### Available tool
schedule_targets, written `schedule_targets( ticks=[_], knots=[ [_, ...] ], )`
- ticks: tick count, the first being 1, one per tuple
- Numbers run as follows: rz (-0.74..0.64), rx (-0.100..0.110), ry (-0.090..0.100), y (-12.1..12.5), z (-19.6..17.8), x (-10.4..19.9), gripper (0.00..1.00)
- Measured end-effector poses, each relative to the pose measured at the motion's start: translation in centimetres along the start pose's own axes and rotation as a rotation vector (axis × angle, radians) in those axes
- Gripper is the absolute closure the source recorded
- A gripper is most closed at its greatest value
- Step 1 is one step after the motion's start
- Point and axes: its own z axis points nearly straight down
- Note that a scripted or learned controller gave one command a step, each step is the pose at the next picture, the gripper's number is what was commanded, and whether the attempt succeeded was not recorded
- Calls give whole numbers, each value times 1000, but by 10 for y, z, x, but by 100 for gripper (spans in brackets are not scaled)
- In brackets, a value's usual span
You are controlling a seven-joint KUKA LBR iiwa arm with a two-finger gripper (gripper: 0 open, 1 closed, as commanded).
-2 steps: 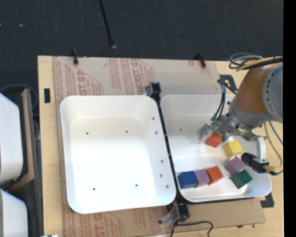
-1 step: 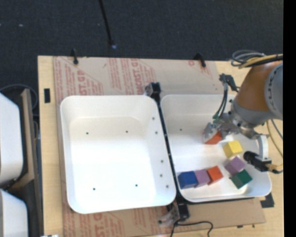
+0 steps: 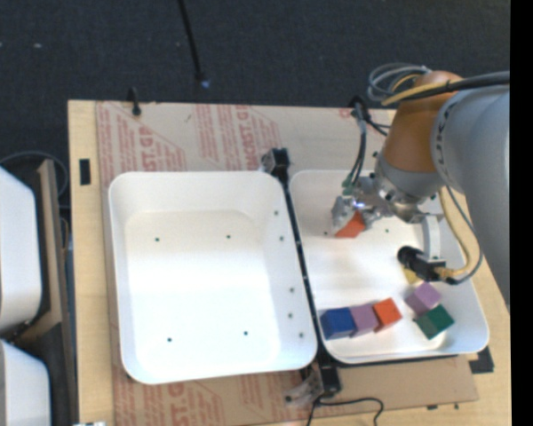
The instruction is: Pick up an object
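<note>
gripper (image 3: 349, 213) low in right bin (image 3: 480, 313), over orange block (image 3: 350, 226), apparently lined up for a grab; can't tell its state; other blocks (image 3: 386, 313) clustered near front wall

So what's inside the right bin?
The right bin holds blue, purple, orange, purple and green blocks, plus an orange block under the gripper; the arm covers the rest.

orange block (image 3: 349, 227): small, tilted, far part of the right bin, just beneath the gripper's tip; held or not, cannot tell
blue cube (image 3: 338, 322): near edge, left end of a row
purple cube (image 3: 365, 318): touching blue cube
orange cube (image 3: 387, 312): beside purple cube
lilac cube (image 3: 422, 298): right of row
green cube (image 3: 434, 322): just below lilac cube
</note>
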Motion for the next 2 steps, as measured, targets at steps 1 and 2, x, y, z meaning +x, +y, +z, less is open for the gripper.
schedule_targets(
  ticks=[1, 2],
  knots=[
    [4, -5, 0, 56, -75, 41, 100],
    [-2, -2, 3, 54, -124, 133, 100]
  ],
)
